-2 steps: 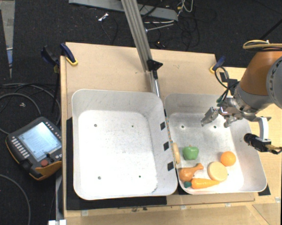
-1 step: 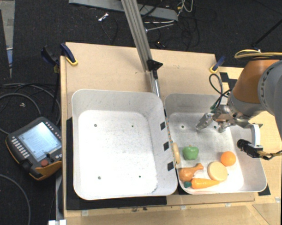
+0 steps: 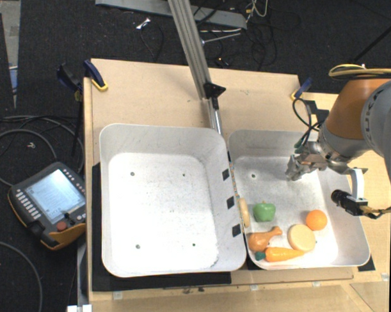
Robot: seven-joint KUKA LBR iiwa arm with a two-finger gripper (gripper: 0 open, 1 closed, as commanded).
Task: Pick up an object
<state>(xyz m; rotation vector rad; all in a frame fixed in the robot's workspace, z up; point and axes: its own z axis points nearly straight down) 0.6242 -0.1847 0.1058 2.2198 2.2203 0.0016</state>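
Observation:
The right bin (image 3: 345, 256) holds several toy foods near its front. A green pepper (image 3: 264, 211) lies toward the middle. An orange fruit (image 3: 316, 219) and a pale round slice (image 3: 301, 238) sit to its right. A brown drumstick (image 3: 264, 238) and an orange carrot (image 3: 284, 254) lie along the front wall. My gripper (image 3: 295, 170) hangs over the back part of this bin, well behind the foods, pointing down. Nothing shows between it and the bin floor.
The left bin (image 3: 118, 181) sits beside the right one, with black clips on the shared wall (image 3: 229, 201). A slanted metal pole (image 3: 197, 62) rises from the back. A teach pendant (image 3: 50, 204) lies left of the bench.

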